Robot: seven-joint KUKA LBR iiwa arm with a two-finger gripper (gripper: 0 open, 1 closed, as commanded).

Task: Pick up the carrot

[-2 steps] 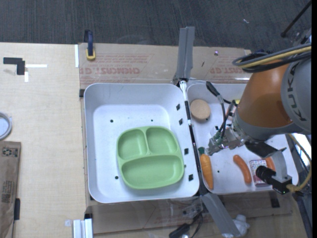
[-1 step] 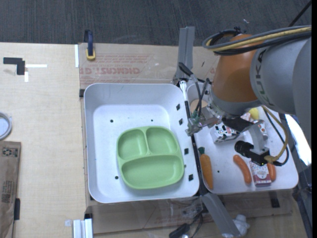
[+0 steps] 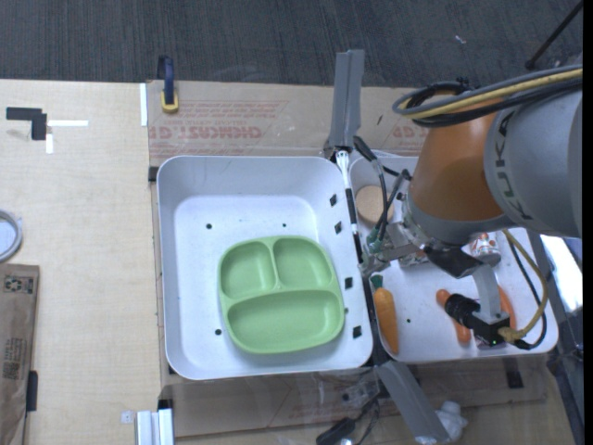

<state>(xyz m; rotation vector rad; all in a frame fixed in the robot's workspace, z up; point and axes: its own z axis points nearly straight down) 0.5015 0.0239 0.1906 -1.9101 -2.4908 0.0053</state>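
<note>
The carrot [image 3: 385, 319] is orange with a small green top. It lies lengthwise in the right bin [image 3: 422, 346], against that bin's left wall and near the front. My gripper [image 3: 378, 256] hangs just above and behind the carrot's green end, at the divide between the two bins. The big grey and orange wrist hides most of the gripper. Nothing shows held in it.
A green divided plate [image 3: 278, 295] lies in the left bin [image 3: 185, 248]. The right bin also has a tan round thing [image 3: 370, 204] at the back left, an orange-red piece [image 3: 451, 306] right of the carrot, another orange piece [image 3: 505, 302] and a printed packet [image 3: 483, 244].
</note>
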